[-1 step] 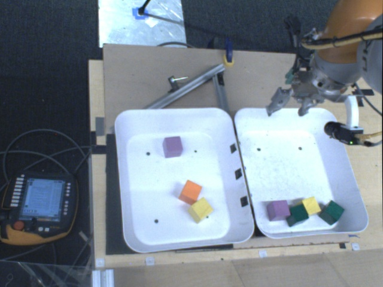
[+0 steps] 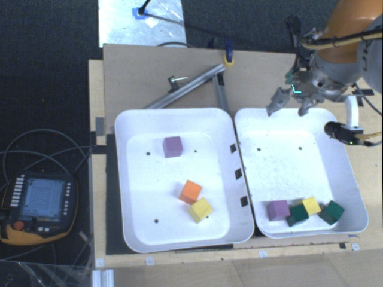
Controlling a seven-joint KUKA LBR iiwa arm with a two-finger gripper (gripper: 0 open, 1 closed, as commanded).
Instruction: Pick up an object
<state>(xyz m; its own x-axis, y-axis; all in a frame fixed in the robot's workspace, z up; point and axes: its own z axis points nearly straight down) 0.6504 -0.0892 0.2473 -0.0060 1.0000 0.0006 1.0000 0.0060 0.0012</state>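
The gripper (image 2: 289,105) is hanging over the far rim of the right bin (image 2: 344,160), at about twelve o'clock of that bin, with its two fingers spread apart and nothing sitting between them. No object is being held yet, so the pick is judged to be only beginning. In the right bin, four small blocks are crowding together along the near wall, around six o'clock: a purple block (image 2: 277,209), a dark green block (image 2: 297,214) touching it, a yellow block (image 2: 311,205) just beside that, and a second green block (image 2: 331,211) toward five o'clock. In the left bin (image 2: 128,178), a purple cube (image 2: 172,146) is sitting alone toward twelve o'clock, while an orange cube (image 2: 190,191) and a yellow cube (image 2: 200,209) are touching near the centre. These blocks are looking small, rigid and probably light, with flat faces that should be gripping well. The lone purple cube seems the easiest target: fingers closing on two opposite side faces, squarely, since the clustered ones are leaving little room for a finger.
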